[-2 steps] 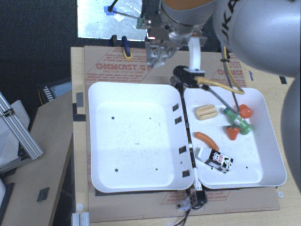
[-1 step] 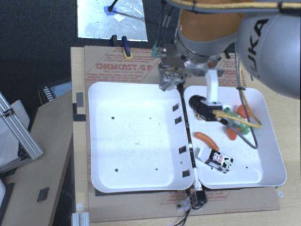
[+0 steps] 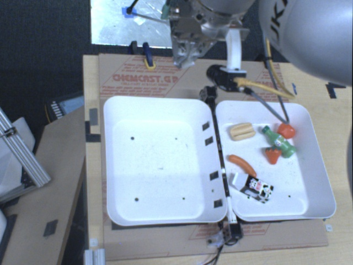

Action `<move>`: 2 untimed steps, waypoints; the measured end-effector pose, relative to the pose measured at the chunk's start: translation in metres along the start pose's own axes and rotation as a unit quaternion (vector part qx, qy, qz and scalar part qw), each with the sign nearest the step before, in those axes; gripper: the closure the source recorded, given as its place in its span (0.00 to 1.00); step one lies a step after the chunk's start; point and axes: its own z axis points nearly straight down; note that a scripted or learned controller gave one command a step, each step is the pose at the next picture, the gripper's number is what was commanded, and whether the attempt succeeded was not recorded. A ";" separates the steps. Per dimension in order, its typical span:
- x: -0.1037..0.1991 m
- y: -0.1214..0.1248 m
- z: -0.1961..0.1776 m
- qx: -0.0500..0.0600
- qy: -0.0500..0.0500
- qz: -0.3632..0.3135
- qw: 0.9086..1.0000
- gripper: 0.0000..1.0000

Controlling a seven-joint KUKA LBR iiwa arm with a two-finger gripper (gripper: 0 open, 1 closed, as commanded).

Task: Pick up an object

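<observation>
two shallow white bins sit side by side on a sheet of brown cardboard printed with red lettering, which covers a pale wooden bench [image 3: 66, 148]. the left bin [image 3: 118, 203] shows a bare floor marked with a few small dark dots. the right bin [image 3: 314, 164] holds all the objects: a tan hot dog bun [image 3: 241, 131] near its upper left, a green bottle [image 3: 278, 143] lying tilted beside an orange-red tomato-like piece [image 3: 285, 130] and a smaller red piece [image 3: 272, 156], an orange sausage [image 3: 242, 164] lower down, and a black-and-white patterned box [image 3: 258, 189] with a small white piece [image 3: 237, 179] touching its left end. black clips run along the seam between the bins. the gripper [image 3: 185, 57] hangs above the far edge of the cardboard, beyond the left bin's top right corner and well apart from the objects; whether it is spread or closed cannot be told from this angle, and nothing shows in it. the grey arm [image 3: 309, 21] fills the upper right. yellow and grey cables [image 3: 265, 90] trail from a black fitting [image 3: 220, 76] toward the right bin. behind the bench lie dark floor and a shiny metal plate [image 3: 124, 15]; an aluminium rail [image 3: 19, 148] leans at the left.
</observation>
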 end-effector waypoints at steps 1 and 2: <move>-0.020 -0.054 0.083 0.008 -0.002 0.003 1.000 1.00; -0.007 0.000 -0.045 -0.003 0.001 0.000 1.000 1.00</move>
